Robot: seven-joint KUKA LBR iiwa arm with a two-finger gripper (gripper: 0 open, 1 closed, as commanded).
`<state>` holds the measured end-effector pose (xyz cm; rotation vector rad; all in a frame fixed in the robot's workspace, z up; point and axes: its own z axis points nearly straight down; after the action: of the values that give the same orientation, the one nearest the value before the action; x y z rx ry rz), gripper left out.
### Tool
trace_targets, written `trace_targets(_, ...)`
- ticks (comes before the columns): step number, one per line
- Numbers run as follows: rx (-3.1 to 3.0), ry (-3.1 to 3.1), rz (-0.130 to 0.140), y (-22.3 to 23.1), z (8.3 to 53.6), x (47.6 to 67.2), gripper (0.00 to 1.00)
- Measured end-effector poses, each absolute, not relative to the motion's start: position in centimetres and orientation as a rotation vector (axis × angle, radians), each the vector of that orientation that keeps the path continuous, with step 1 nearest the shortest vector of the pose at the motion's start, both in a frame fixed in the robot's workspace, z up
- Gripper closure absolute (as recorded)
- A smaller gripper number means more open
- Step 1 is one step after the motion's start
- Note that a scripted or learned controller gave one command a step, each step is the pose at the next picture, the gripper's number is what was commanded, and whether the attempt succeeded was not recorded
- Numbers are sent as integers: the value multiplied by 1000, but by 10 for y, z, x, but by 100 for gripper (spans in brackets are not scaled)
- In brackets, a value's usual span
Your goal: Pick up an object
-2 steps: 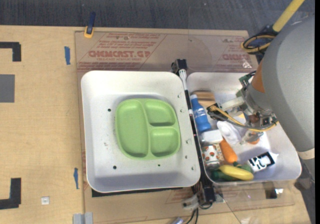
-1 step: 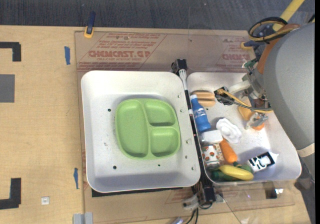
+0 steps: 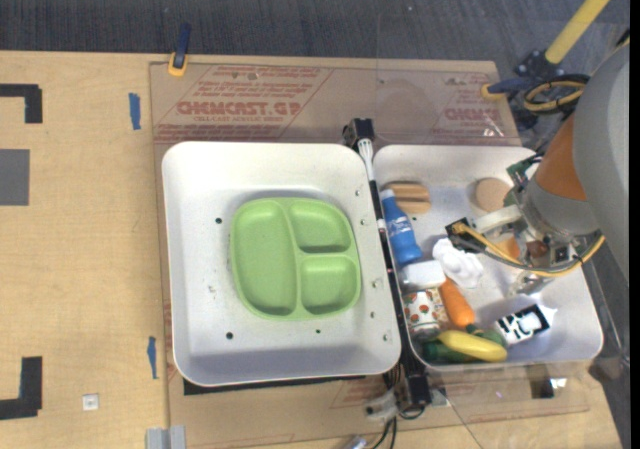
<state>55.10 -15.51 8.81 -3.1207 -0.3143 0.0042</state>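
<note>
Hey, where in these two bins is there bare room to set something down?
The left bin has bare white floor all around the green divided plate, widest along its left wall and top edge. The right bin is crowded: blue bottle, carrot and banana fill its left and front. The arm covers its right side.

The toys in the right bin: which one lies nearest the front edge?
The yellow banana, lying flat along the right bin's front wall. The orange carrot and blue bottle sit farther back.
</note>
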Motion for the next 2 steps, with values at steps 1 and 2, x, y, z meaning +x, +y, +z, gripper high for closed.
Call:
trace_targets(1, -3108, -469, -9, -146, 89, 536, 0)
trace_targets(2, -3087, -572, 1, -161, 88, 594, 0)
